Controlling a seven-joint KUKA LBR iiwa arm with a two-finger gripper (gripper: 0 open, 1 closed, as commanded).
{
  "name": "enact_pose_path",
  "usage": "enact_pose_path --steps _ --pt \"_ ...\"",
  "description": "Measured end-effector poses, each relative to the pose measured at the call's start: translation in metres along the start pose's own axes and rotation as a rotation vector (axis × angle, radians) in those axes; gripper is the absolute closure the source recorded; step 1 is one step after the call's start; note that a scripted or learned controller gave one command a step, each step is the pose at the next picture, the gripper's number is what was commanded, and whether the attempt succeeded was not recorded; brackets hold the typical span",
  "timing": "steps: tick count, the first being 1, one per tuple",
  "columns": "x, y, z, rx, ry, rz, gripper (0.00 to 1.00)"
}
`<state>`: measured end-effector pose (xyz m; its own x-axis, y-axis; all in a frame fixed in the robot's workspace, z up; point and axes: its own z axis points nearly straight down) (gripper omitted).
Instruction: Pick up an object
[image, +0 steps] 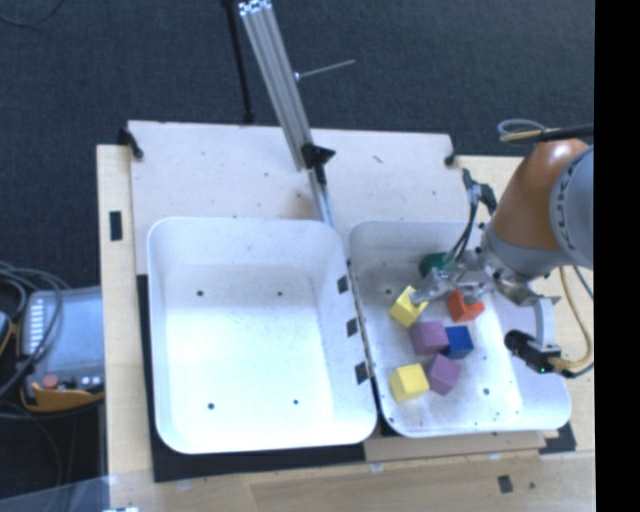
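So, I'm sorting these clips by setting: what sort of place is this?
Probably a robotics lab bench: a grey and orange arm over two white bins, small coloured blocks in the right one, cables and a control pendant alongside.

Glossy white plastic bins (250, 330), matt foam-like blocks (430, 336)

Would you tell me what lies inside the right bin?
Right bin: two yellow blocks, two purple blocks, a blue block, an orange block; the arm covers anything beneath it.
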<state>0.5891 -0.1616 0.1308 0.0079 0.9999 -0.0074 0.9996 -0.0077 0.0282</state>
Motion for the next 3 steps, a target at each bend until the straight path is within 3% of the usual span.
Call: enact_pose_path --steps 1,2,3 --pt "-0.002 0.002 -0.011 -0.006 -0.001 0.006 1.0" --pt "-0.002 0.007 -0.055 0.023 0.006 -0.012 1.0" --pt "-0.004 0.009 -0.081 0.024 0.006 -0.013 1.0"
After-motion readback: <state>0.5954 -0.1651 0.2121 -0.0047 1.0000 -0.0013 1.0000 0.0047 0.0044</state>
